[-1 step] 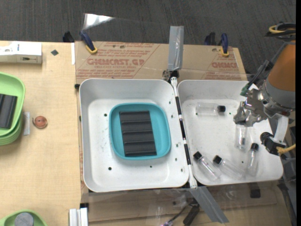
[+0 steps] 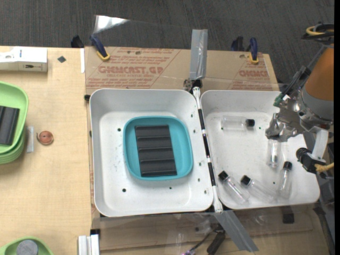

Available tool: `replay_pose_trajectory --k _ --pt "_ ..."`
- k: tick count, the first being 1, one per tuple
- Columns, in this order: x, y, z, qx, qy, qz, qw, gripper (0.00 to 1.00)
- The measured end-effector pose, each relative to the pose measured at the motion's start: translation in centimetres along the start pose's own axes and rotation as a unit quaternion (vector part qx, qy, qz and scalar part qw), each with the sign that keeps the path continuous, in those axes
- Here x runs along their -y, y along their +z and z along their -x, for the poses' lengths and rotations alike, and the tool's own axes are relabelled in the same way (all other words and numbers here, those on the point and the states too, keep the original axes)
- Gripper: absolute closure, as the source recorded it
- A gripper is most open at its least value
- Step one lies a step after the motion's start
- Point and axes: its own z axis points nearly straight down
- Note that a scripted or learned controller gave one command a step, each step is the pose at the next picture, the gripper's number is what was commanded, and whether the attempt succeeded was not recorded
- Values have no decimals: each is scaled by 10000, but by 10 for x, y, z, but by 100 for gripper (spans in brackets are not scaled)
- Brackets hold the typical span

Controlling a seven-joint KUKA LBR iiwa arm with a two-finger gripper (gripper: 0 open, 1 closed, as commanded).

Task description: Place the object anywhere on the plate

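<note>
A teal plate (image 2: 183,147) with a black ridged insert (image 2: 155,150) lies in the left white bin (image 2: 106,158). Several clear vials with black caps lie in the right bin (image 2: 234,102): one vial (image 2: 236,124) at the back, another vial (image 2: 273,154) near the right side, a third vial (image 2: 232,185) at the front. My gripper (image 2: 275,133) hangs over the right side of the right bin, just above the vial near the right side. Nothing is visibly held.
Two more vials (image 2: 286,175) lie at the front right of the right bin. Cardboard (image 2: 138,68) is clamped behind the bins. On the wooden bench to the left are a green tray (image 2: 16,105) and a small round disc (image 2: 45,137).
</note>
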Motion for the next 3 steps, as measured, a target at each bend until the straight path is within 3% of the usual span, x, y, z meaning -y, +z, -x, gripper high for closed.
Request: replay_pose_trajectory --k 1,2,3 --pt "45 14 -40 -5 -1138 -3 9935 100" --pt "101 12 -98 -2 -1941 -1 9810 100" --pt "100 13 -175 4 -2320 3 9727 100"
